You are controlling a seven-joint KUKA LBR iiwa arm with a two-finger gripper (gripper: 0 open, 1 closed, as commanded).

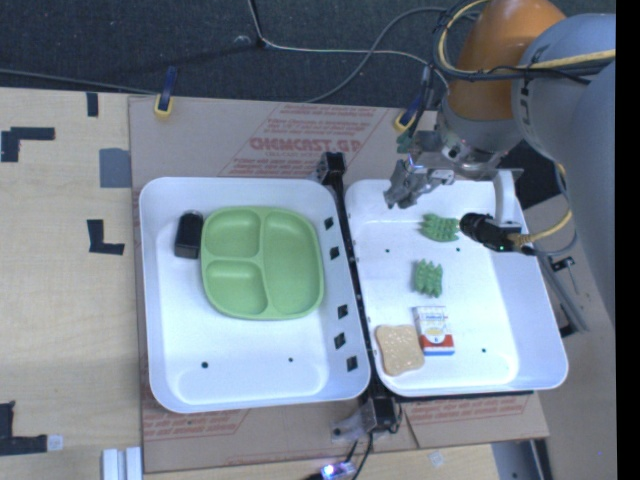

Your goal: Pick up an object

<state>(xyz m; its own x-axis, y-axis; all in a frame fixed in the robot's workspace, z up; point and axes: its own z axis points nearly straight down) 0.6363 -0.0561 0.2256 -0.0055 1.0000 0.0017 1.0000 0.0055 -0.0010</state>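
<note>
My gripper (403,190) hangs over the back left part of the right bin (520,368), its two dark fingers pointing down with a small gap and nothing between them. Just to its right lies a green leafy toy (438,228). A second green piece (428,277) rests in the middle of that bin. Toward the front are a tan bread slice (398,348) and a small white, red and blue carton (434,329), side by side.
The left bin (170,358) holds a green divided plate (263,263) with a small black block (188,235) touching its left edge. A black divider (345,268) runs between the bins. Cables trail across the dark backdrop behind.
</note>
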